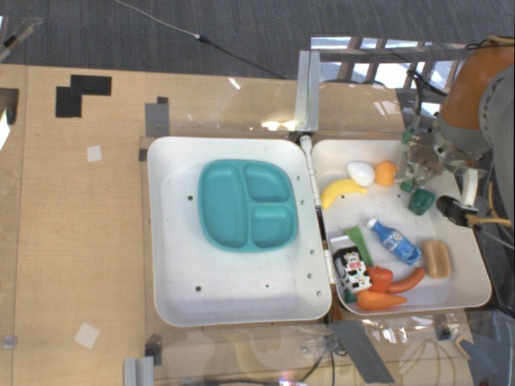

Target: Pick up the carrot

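The carrot lies at the near edge of the right bin, hard in the near-left corner, touching a red pepper-like piece just behind it and close beside a small black-and-white toy. My jaws hang over the far right part of the same bin, well apart from the carrot, above a dark green piece; I cannot tell how wide they stand, and I see nothing held in them. To do this well, I judge I should travel toward the near-left corner, clear over the blue bottle and the bun-coloured piece, then turn so my jaws close across the carrot's thick end, not along its length. The bin wall and the red piece leave little room, so a slant descent could catch either. Elsewhere in the bin are a banana, a white egg and an orange ball. The left bin holds a teal divided plate. The wooden surface meets dark carpet beyond.
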`<state>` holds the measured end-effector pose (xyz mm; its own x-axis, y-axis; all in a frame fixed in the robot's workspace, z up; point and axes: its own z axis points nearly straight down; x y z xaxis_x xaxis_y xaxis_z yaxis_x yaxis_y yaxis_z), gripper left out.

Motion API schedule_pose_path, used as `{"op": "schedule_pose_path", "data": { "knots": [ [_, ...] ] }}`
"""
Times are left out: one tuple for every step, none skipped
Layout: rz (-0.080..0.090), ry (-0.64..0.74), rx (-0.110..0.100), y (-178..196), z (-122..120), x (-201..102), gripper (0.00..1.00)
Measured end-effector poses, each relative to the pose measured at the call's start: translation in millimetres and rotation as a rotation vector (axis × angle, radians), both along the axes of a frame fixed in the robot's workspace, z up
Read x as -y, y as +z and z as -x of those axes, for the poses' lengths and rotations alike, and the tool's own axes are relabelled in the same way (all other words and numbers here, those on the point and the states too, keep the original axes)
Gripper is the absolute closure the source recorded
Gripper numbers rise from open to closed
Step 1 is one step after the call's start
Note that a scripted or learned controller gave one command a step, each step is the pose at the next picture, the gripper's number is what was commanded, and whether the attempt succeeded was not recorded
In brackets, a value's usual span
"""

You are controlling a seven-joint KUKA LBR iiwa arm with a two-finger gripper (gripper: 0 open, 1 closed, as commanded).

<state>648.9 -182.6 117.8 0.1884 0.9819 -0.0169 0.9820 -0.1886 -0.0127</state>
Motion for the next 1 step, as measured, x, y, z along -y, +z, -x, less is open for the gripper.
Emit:
{"op": "schedule_pose_path", "data": {
  "knots": [
    [-0.003, -0.165, -0.005, 2.2, -12.2, -37.5, 1.00]
  ]
}}
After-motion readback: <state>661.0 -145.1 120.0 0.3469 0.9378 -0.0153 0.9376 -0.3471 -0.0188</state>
